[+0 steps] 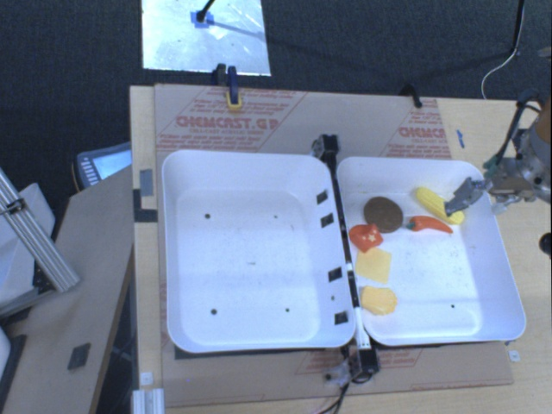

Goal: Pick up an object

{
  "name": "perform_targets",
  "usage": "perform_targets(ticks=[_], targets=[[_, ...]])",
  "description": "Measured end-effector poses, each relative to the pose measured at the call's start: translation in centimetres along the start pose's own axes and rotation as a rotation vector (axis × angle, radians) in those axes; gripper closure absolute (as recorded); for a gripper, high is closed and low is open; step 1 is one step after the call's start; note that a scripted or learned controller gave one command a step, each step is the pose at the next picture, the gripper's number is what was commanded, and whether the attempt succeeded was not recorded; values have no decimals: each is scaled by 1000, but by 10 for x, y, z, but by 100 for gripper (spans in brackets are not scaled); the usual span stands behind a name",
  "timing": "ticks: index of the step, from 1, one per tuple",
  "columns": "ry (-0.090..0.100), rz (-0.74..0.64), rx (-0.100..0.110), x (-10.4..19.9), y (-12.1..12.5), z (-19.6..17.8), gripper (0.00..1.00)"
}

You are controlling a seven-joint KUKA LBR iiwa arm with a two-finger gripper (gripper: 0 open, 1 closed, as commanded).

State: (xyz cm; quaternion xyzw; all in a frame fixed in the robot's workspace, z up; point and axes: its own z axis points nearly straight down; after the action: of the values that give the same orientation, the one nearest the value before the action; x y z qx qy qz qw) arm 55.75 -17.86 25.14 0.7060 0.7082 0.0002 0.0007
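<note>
Camera view: yellow corn cob (434, 203) beside fingers (466, 193).

arm (536, 158): cut off at right edge | gripper (466, 195): finger gap too blurred to tell

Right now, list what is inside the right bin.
The right bin holds a brown disc, a yellow corn cob, an orange pepper, a red piece and two yellow pieces. The end effector covers the cob's far end.
</note>
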Motion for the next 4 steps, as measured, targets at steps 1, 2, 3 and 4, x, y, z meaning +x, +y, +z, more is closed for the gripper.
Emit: perform_targets(ticks=[1, 2, 3, 4], targets=[[4, -4, 11, 23, 30, 160, 0], [0, -7, -8, 75, 82, 98, 0], [1, -4, -4, 95, 113, 108, 0], [-1, -6, -6, 93, 113, 97, 100]])
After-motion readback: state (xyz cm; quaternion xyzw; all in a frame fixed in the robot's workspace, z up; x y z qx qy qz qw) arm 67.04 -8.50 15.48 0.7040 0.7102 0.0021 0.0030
